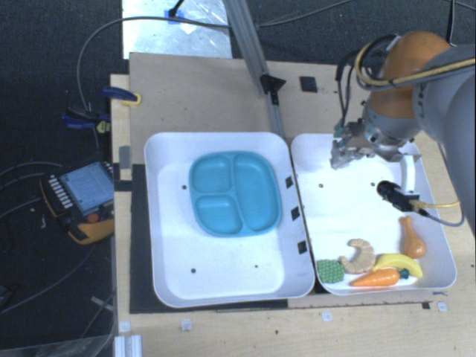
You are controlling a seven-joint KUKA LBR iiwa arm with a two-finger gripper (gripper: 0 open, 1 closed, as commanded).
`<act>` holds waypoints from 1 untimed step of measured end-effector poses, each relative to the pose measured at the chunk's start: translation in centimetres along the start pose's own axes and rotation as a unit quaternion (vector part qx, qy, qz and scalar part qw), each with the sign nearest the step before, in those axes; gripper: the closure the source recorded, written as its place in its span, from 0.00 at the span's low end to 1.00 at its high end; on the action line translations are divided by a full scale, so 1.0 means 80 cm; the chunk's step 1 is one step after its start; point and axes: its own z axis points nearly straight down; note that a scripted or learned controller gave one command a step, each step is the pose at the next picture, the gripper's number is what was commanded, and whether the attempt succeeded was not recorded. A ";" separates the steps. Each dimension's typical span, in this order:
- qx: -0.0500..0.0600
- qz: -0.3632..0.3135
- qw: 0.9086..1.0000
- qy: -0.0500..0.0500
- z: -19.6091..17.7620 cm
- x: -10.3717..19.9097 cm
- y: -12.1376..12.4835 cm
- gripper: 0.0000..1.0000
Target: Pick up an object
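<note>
From my feed I see the gripper [343, 153] hovering over the far edge of the right bin [327, 207], near that bin's far left corner, with the grey arm [439, 95] reaching in behind it. At this angle I cannot tell how the jaws stand, and I see nothing between them. The things to pick lie along the right bin's near edge: a green broccoli-like piece [331, 271] at the near left corner, a tan croissant [361, 254] just beside it, an orange carrot [375, 278] touching a yellow banana [400, 263], and a brown drumstick [411, 237] by the right edge. The left bin [167, 274] carries a blue divided plate [234, 193] toward its far side. I can read no writing or labels anywhere.
</note>
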 end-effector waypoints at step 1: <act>0.000 -0.002 1.000 0.000 -0.056 0.005 0.005 1.00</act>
